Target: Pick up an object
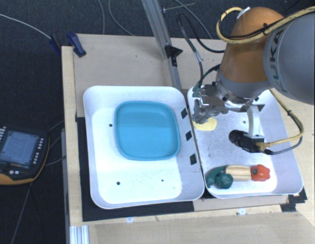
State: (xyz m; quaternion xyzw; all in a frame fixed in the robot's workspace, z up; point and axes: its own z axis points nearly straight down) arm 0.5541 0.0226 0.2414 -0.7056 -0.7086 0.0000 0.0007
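My gripper (201, 112) hangs low over the left side of the right bin (284, 161), just above a pale yellow flat object (207, 125) that it partly covers. At the bin's front edge lie a dark green object (219, 179), a tan cylinder (239, 173) and a red tomato-like piece (259, 173), side by side and touching. The orange-banded wrist (246, 44) looms above the bin's back half and hides what is under it.
A blue square plate (146, 130) lies in the left bin (96, 151). A black connector with a yellow cable (245, 139) hangs from the arm over the right bin's middle. A metal post (160, 24) rises behind the bins. A pendant (18, 154) lies left of the bench.
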